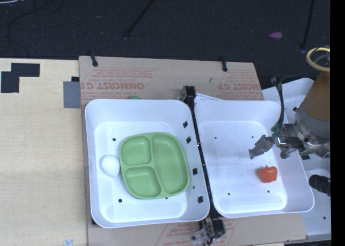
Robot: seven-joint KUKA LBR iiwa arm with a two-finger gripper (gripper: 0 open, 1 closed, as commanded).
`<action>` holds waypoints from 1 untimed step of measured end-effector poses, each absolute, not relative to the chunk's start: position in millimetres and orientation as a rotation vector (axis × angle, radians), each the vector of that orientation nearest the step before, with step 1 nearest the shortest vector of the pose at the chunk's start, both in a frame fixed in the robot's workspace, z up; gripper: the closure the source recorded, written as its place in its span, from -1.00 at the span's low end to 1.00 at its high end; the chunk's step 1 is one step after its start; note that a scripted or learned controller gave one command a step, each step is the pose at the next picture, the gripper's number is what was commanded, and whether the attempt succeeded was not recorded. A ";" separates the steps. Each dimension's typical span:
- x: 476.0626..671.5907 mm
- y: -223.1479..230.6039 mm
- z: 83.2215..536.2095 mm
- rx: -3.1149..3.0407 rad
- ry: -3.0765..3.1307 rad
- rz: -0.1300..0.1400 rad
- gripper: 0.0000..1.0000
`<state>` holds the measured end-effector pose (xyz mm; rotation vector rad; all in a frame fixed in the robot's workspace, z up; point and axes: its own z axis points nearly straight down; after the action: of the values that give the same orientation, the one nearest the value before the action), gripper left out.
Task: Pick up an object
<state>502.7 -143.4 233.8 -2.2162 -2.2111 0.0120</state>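
Observation:
A small red-orange object (267, 173), rounded like a tomato, lies in the right bin (237, 202) toward its right side. My gripper (273, 150) hangs just above and behind it, reaching in from the right, fingers spread open with nothing between them. One grey finger (260, 147) points left over the bin floor. In the left bin (102, 115) a green divided plate (154, 164) lies flat, and a white egg-shaped object (110, 165) rests against the plate's left edge.
A black divider (197, 158) with clips runs between the two bins. Both bins sit on a cardboard sheet (161, 80). The arm's orange-banded wrist (323, 96) stands over the right bin's far right rim.

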 end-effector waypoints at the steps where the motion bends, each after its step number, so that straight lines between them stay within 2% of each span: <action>1: 505.0 -143.6 239.3 -2.221 -2.220 0.002 -1.00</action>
<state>505.0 -143.6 239.3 -2.2209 -2.2204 0.0015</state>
